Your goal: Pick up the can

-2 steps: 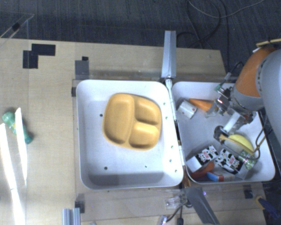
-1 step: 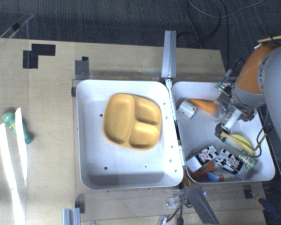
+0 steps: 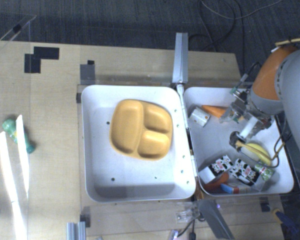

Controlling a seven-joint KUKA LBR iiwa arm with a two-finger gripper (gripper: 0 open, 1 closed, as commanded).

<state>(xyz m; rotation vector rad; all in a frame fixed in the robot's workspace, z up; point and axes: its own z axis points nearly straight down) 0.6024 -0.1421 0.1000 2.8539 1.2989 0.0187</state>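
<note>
A can [image 3: 236, 169] with a black, white and red print lies on its side near the front wall of the right bin [image 3: 210, 139]. My gripper [image 3: 232, 115] hangs over the back of that bin, well behind the can and apart from it. It is right beside the thick end of an orange carrot [image 3: 214, 110]. Nothing can be seen held in it.
A banana [image 3: 256, 152] lies just behind the can. A red and blue marker [image 3: 223, 187] lies in front of it. A small silver-white block [image 3: 199, 116] sits left of the carrot. The left bin [image 3: 95, 174] holds a yellow sectioned tray [image 3: 141, 129]. A green toy [image 3: 11, 127] lies on the bench at far left.
</note>
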